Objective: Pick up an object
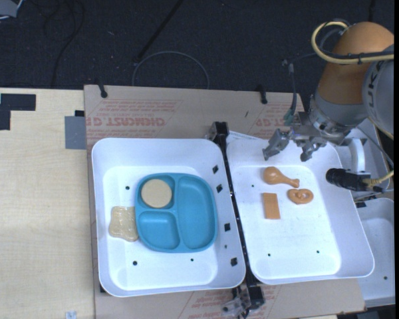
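Counter (33, 198) carries two white bins. Left bin (113, 158) holds a blue divided plate (186, 218) with a tan round cookie (155, 193) in one compartment, and a pale yellowish piece (123, 223) touching the plate's left rim.

Right bin (319, 258) holds the candidates: orange-brown drumstick (279, 176), flat orange bar (271, 205), small pretzel-like piece (300, 196), all near each other but apart.

Gripper (292, 148) hovers above the right bin's far edge, fingers spread, pinching nothing.

Drumstick is nearest, just below the gripper. Best approach, probably: descend straight, align the fingers across its narrow handle, close only once they straddle it. Height above the bin floor is hard to judge from this slant. The bar looks flat, likely harder to grip.
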